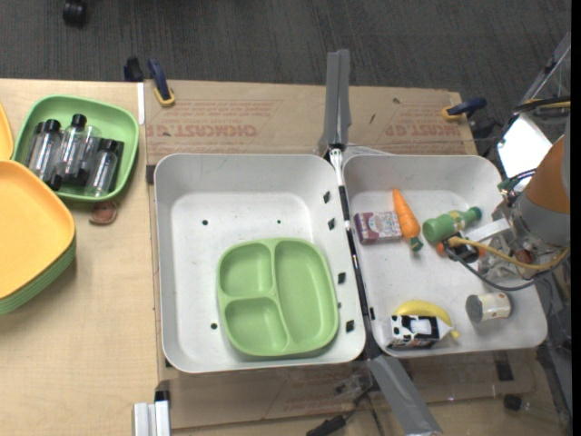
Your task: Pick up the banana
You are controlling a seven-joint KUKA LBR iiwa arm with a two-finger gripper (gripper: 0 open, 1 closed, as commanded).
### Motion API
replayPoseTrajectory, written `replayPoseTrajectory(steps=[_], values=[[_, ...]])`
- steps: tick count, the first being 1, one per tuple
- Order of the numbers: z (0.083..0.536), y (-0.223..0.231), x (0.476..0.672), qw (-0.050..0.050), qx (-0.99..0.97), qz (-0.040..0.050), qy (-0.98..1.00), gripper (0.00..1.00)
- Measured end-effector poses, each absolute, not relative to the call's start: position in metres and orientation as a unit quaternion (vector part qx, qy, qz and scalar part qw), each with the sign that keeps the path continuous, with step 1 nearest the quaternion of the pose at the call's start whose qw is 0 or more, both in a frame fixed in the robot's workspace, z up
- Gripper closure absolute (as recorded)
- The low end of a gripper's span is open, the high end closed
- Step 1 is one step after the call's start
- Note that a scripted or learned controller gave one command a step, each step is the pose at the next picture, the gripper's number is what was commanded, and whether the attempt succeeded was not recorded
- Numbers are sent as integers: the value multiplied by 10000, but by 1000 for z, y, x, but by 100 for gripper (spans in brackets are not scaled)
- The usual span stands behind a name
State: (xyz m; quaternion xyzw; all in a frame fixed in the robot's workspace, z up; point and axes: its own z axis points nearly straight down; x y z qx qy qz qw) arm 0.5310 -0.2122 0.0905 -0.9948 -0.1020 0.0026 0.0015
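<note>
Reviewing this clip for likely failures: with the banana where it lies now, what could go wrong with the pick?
1. The banana lies against a black-and-white carton near the right bin's front wall; the fingers might catch the carton or wall instead.
2. The arm sits at the bin's right edge amid loose cables, which could snag during the reach.
3. A small cylindrical cup lies beside the path and may get knocked.

Arm at right edge, orange band visible, wrist low, cables trailing.
</note>
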Motion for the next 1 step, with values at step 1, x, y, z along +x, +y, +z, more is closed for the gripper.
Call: replayPoseTrajectory(steps=[1], values=[[90,-209,520,16,-9950,30,-994,100]])
